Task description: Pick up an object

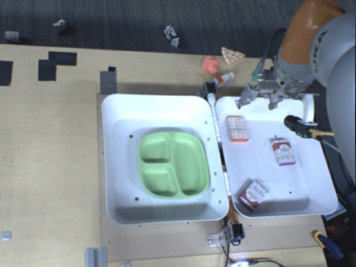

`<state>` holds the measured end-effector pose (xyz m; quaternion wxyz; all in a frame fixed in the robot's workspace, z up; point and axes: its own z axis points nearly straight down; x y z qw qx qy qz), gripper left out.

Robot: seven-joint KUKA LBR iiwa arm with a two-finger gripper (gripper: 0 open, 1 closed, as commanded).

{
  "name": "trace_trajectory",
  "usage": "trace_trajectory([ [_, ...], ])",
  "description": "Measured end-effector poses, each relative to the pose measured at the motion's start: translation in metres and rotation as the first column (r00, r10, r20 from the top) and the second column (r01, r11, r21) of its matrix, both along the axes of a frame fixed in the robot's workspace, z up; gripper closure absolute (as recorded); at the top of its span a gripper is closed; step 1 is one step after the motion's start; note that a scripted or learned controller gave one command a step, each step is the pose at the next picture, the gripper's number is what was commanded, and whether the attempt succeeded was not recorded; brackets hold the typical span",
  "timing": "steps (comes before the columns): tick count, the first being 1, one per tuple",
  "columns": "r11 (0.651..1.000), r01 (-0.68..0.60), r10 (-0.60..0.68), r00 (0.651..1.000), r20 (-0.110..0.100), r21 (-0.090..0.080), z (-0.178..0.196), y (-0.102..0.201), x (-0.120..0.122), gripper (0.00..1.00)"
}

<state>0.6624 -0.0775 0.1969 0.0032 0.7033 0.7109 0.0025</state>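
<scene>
At the near edge of the bench, just in front of the seam between the two bins, a small clear-and-black clip with a wire (229, 235) lies on the pale wood. Just beyond it, in the near left corner of the right white bin (317, 174), a small dark red and white packet (253, 194) lies tilted against the sloping wall. Farther in, toward the right of that bin, a small red and white carton (283, 151) lies flat on the floor, and near the bin's far left an orange and white box with a printed face (237, 129) also lies flat; the three are well apart from one another. The left white bin (111, 166) holds a pale green plastic tray with three compartments (173, 163), resting at its middle. The two-finger gripper (260, 97) hangs over the far edge of the right bin, its fingers spread apart with nothing between them, beyond the orange and white box and not touching it. Above it rise the grey arm and its orange band (306, 29). On the wood beyond the bins lie a pink ball (210, 65), a tan wedge-shaped piece (232, 55) and a small red and white tube (224, 80).
</scene>
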Motion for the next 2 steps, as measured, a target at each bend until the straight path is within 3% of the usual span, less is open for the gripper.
trace_trajectory([
  [1,1.0,0.008,-0.008,1.0,-0.007,0.001,-0.064,-0.035,-0.087,0.0],
  [2,1.0,0.009,-0.009,1.0,0.0,0.0,-0.11,-0.019,-0.141,0.0],
])
